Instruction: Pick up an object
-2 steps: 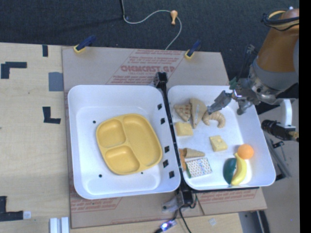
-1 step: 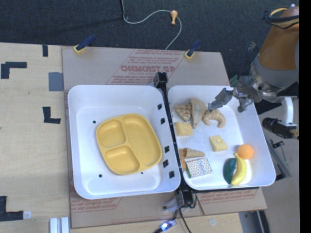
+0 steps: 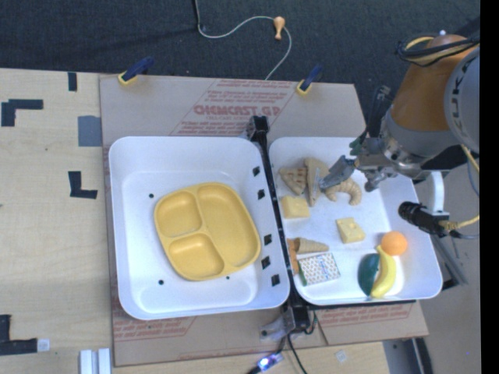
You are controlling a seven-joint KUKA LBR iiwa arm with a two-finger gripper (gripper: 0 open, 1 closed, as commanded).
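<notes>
Even overhead light, soft shadows, perhaps slight blur.

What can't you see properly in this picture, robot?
- Gripper: too small and dark in the camera view to tell whether it holds anything.
- Croissant: its top is partly covered by the gripper.
- Patterned card in the right bin: print too small to read.
- Arm: cut off by the picture's right and top edges.
- Green item: half hidden behind the banana.
</notes>
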